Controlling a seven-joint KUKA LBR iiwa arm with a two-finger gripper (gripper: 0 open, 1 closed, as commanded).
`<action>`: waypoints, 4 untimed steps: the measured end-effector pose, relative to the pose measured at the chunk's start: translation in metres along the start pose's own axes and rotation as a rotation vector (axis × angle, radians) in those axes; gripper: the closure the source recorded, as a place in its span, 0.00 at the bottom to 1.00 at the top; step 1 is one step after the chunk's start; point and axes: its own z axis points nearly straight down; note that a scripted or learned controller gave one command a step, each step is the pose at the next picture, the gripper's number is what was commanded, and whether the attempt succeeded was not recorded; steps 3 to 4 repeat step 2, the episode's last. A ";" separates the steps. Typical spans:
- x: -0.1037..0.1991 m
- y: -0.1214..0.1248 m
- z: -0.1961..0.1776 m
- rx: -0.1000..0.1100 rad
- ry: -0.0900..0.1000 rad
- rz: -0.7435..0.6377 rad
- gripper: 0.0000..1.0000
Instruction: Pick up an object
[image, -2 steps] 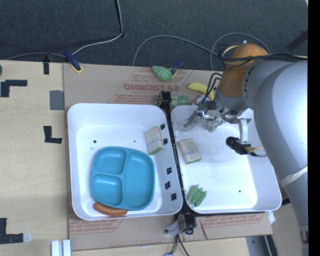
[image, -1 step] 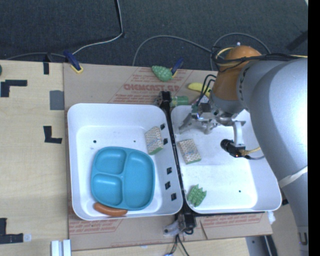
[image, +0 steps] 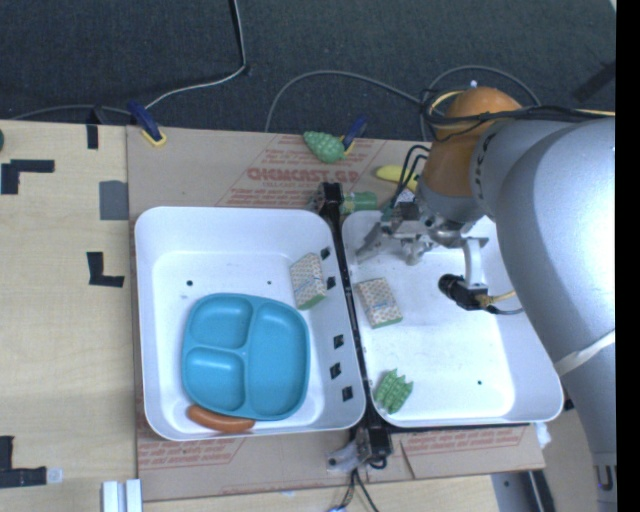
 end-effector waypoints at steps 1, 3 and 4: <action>0.000 0.000 -0.010 -0.001 -0.002 -0.001 1.00; 0.000 0.000 -0.010 0.000 -0.002 -0.001 0.00; 0.000 0.000 -0.010 0.000 -0.002 -0.001 0.00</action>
